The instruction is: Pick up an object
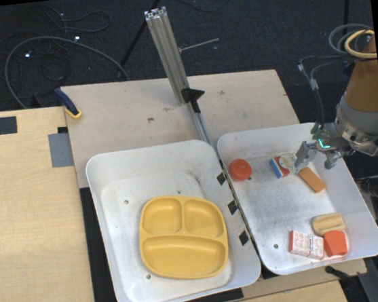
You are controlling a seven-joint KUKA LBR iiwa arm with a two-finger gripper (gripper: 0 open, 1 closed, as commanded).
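In the right bin lie a red ball-like object, a small blue and white item, an orange-brown block, a tan bun, an orange-red cube and a pink and white packet. My gripper hangs over the upper right part of this bin, just above the orange-brown block and beside the blue and white item. It is open, with nothing seen between its fingers.
The left bin holds a yellow divided tray. A metal post rises behind the bins, near their shared edge. The arm comes in over the right bin's far right rim.
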